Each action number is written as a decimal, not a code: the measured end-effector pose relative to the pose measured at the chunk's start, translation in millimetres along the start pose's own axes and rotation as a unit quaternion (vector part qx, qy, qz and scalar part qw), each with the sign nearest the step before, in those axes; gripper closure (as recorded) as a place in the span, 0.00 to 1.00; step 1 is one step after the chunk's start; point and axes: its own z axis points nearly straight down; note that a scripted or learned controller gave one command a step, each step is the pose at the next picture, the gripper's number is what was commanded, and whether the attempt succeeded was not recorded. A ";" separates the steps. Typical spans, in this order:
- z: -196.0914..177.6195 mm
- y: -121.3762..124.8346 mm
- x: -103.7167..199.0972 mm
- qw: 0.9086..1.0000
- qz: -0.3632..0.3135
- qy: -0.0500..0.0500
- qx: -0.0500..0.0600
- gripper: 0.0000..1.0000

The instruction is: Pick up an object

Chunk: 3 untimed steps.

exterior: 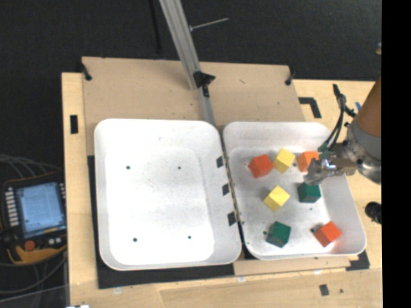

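The right bin [257, 136] holds several small blocks. An orange block [260, 165] and a yellow block [284, 160] lie at its back. Another yellow block [277, 197] sits in the middle. A green block [279, 233] and an orange block [327, 233] lie near the front. My gripper [316, 173] reaches in from the right, low over a green block [309, 192] and beside a third orange block [307, 160]. Its fingertips are hard to make out and nothing is seen held.
The left bin [157, 191] lies beside the right one. A metal pole [183, 40] slants up from the bins' back edge. A handheld pendant with a screen [35, 210] sits off the bench's left side.
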 end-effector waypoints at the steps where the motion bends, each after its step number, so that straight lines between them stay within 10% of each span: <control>1: -5.2 18.3 46.4 1.000 -0.002 0.002 0.003 1.00; 3: -0.3 56.3 141.4 1.000 -0.001 0.001 0.003 1.00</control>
